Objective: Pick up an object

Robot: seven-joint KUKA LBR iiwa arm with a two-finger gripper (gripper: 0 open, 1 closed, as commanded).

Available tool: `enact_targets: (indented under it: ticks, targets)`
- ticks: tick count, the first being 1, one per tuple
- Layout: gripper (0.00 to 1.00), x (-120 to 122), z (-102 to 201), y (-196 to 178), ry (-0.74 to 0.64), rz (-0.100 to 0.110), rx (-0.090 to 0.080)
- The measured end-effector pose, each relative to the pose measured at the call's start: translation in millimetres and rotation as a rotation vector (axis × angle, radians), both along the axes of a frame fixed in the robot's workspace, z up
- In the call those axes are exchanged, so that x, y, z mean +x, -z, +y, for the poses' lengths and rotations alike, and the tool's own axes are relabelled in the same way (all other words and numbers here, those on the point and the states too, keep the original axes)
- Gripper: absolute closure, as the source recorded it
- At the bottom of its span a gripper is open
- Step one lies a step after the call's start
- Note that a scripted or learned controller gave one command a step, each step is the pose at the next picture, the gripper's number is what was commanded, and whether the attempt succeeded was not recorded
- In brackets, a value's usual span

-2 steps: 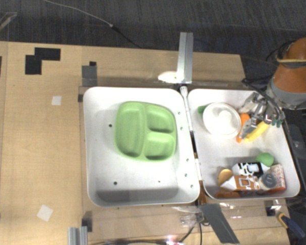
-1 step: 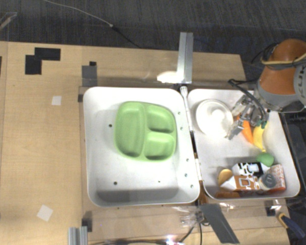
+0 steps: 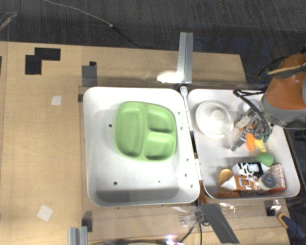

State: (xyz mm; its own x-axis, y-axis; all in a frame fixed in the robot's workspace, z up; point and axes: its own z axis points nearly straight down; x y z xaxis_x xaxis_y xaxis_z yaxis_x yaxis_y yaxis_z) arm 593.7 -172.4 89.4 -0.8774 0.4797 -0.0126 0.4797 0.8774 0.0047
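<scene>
While the claw (image 3: pixel 243 132) hangs in the right bin (image 3: pixel 290 160) (grip state unclear), carton (image 3: pixel 255 178) print unreadable.

A light wooden surface (image 3: pixel 35 152) is seen, marked with black squares (image 3: pixel 41 59) near its far left edge. Dark carpeted floor (image 3: pixel 143 6) lies beyond it, crossed by a thin cable (image 3: pixel 66 6). An upright metal post (image 3: pixel 185 57) stands at the far edge.
</scene>
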Motion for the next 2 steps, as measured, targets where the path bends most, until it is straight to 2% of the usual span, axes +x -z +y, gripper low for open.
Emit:
enact_targets:
  ticks: [1,2]
  targets:
    - [0.0,-21.5,26.6,-1.0,-0.03,-0.002,-0.002]
    - [1.0,-16.0,26.4,-16.0,-0.034,-0.021,-0.007]
